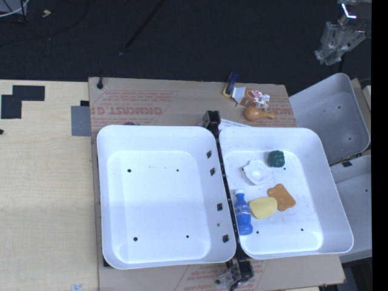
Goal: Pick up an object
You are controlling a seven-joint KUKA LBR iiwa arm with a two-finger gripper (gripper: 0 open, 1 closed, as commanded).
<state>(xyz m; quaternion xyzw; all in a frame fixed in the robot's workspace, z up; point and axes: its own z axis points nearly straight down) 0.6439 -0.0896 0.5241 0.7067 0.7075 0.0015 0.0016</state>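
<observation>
Blue bottle (pixel 243 213) beside yellow block (pixel 262 207)

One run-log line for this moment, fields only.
gripper: top right, raised off the bins | held: nothing seen | right bin: blue bottle, yellow piece, orange piece, green object, white piece

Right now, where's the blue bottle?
The blue bottle lies in the right bin, against its left wall near the front. The yellow piece sits just to its right.
</observation>
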